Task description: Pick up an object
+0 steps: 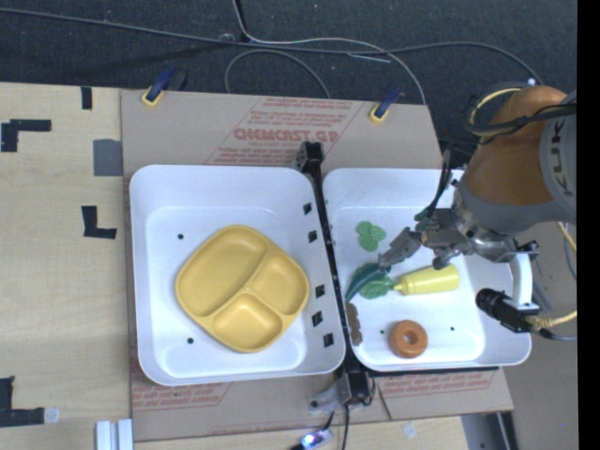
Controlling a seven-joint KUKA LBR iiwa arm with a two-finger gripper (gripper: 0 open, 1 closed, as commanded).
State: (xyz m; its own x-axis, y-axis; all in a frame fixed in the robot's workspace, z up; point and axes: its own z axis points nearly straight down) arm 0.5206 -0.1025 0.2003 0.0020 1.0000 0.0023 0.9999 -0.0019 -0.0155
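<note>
Nearest, orange ring-shaped doughnut toy; above it, yellow squeeze bottle lies lengthwise left-right, seemingly just beneath the spread, empty pincer.

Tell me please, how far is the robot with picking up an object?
Done: the gripper has reached into the right bin, low beside the yellow bottle and the dark green leafy toy. In hand: nothing visibly between its fingers. Left: grasp and lift; the orange donut and light green piece lie untouched.
</note>
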